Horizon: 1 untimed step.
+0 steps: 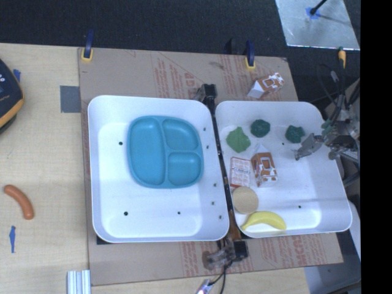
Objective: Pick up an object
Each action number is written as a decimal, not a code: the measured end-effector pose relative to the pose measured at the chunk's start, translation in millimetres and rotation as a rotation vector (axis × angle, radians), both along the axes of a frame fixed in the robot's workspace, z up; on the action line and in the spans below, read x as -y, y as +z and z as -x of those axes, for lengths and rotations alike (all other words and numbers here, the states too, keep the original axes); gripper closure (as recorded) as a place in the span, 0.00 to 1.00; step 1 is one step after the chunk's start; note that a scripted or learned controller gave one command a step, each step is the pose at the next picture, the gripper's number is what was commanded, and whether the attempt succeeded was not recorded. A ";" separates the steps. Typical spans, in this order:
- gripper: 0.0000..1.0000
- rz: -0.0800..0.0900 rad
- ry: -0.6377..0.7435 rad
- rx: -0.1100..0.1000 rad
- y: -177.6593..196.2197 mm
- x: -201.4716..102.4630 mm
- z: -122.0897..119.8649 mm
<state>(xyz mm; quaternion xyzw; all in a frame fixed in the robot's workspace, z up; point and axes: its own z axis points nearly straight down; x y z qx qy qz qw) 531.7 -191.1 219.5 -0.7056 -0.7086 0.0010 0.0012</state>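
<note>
My gripper [318, 152] hangs over the right edge of the right bin [327, 195], its two fingers spread open with nothing between them. Just to its left lies a dark green broccoli piece [294, 133]. Further left are a second dark green piece [260, 128] and a lighter green leafy piece [238, 140]. A brown and white carton [264, 168] and a red and white packet [239, 171] lie mid-bin. A tan round disc [245, 199] and a banana [264, 221] sit at the bin's front left.
The left bin [110, 213] holds a blue divided plate [164, 152]. A small carton [266, 86] lies on the cardboard behind the right bin. A sausage [19, 201] rests on the bench far left, and a yellow and black device [7, 94] is at the left edge.
</note>
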 end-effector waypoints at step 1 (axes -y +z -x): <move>0.00 0.001 -0.001 0.002 -116.7 -6.6 -44.6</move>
